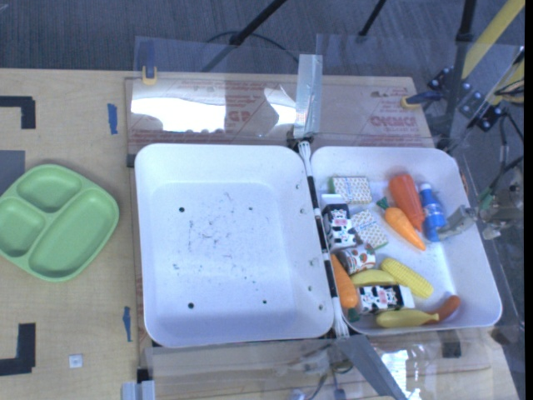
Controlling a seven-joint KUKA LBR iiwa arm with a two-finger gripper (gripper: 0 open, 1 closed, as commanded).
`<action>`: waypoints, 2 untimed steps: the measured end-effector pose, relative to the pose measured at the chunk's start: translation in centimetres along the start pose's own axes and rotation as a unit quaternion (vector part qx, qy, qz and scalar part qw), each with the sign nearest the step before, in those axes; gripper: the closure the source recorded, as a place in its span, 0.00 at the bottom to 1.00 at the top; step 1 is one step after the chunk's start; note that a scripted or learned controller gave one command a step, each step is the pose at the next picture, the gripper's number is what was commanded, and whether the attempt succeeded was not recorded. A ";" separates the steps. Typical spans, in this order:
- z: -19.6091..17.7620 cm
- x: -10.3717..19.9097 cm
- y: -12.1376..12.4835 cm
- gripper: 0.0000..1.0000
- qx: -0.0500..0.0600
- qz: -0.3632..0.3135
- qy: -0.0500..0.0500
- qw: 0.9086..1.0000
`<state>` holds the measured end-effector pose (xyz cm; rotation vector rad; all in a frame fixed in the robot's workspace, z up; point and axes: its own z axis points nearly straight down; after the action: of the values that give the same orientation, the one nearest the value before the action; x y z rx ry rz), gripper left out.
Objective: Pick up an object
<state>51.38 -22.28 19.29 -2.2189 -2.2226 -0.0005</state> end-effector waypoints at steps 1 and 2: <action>6.5 4.6 3.9 0.00 0.000 -0.081 0.000 0.997; 10.4 6.8 8.4 0.00 -0.005 -0.128 -0.003 0.992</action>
<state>59.80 -15.44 8.91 -1.9234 -2.4955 -0.0050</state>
